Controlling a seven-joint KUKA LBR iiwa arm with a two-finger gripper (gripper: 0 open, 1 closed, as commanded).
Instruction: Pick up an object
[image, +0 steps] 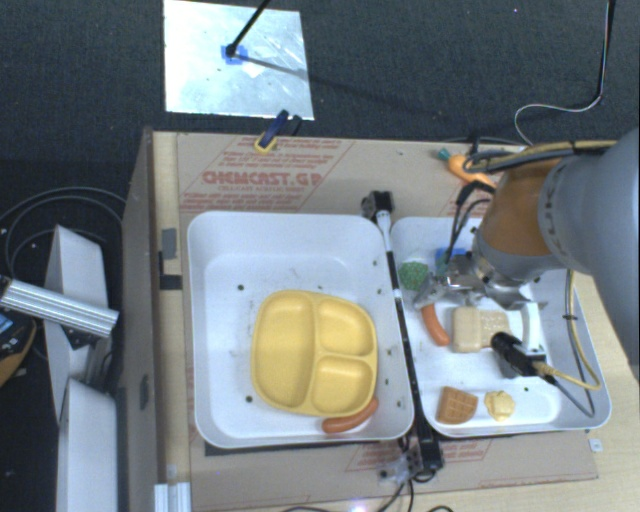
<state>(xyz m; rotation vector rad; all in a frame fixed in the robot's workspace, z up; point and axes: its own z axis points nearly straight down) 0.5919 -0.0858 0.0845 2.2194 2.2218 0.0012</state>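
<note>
Right bin (570, 405), contents: green round piece (413, 273) at far left; orange sausage-shaped piece (434, 324) just left of a pale bread-like block (476, 329); waffle piece (457, 405) and small yellow lump (499, 404) along the near wall.

Left bin (215, 300): yellow divided plate (312, 352), with a second sausage piece (350, 421) at its near edge.

Gripper (450, 290): low over the far-left part of the right bin, near the green piece and just beyond the sausage; nothing seen between its fingers, and whether they are spread or pressed together cannot be told, the wrist covering them.

Handling, likeliest target the orange sausage: probably light, smooth toy plastic, apt to roll; best pinched across its short width at mid-length.
</note>
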